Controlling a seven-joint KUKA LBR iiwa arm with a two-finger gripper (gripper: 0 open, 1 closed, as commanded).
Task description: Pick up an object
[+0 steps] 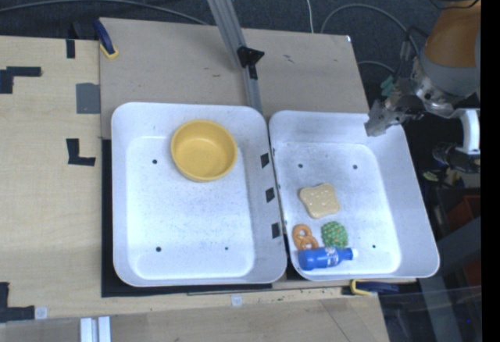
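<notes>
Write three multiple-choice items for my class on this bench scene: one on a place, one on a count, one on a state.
1. Where is the yellow bowl?
A. Left bin
B. Right bin
C. On the bench

2. How many things lie in the right bin?
A. Two
B. Four
C. Six

3. How does the blue bottle rest?
A. Upright
B. On its side
C. In the claw

Answers: 1 A, it sits in the left bin. 2 B, bottle, toast, pretzel, green piece. 3 B, lying lengthwise along the near wall, far from the claw.
</notes>
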